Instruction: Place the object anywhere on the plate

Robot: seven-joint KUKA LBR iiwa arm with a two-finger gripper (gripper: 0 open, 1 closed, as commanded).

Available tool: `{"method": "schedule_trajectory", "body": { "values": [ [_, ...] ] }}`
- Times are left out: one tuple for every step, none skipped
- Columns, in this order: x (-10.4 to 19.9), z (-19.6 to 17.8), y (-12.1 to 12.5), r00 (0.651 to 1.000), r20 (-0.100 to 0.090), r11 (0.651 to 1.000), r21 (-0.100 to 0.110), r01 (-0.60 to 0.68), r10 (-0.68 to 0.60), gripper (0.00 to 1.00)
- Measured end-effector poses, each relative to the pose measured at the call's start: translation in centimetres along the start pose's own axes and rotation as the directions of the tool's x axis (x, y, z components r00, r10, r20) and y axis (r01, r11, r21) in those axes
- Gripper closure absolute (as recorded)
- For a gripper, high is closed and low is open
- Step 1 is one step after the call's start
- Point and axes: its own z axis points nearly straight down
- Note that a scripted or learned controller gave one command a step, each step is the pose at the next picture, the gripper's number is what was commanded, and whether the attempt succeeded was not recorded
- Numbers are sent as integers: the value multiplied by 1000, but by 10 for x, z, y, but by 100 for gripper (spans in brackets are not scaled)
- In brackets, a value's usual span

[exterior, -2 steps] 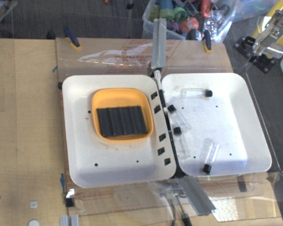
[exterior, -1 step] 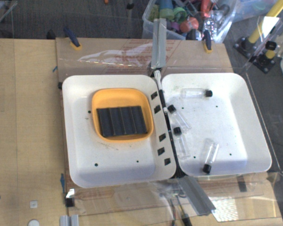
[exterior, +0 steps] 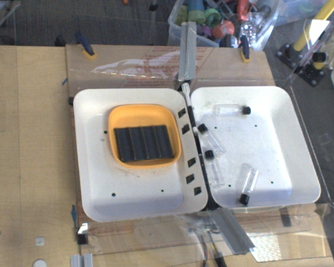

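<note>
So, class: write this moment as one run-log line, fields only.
plate: orange, left bin | on plate: dark ribbed block | right bin: clear vials, black caps | placement: looks done

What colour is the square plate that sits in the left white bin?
The square plate is orange-yellow, with a dark grey ribbed block lying on it; the camera view shows it.

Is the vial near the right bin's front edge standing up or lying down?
Lying down: the clear vial rests lengthwise on the right bin's floor.

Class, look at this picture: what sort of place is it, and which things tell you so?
Probably a robot test bench in a lab: two white bins side by side, clear vials, and a tub of toys behind.
</note>
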Motion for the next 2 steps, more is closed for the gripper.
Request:
{"method": "schedule_trajectory", "body": {
  "values": [
    [-2,0,0,958,1,958,-1,288,-288,100],
    [-10,0,2,866,1,866,-1,500,-500,100]
  ]
}}
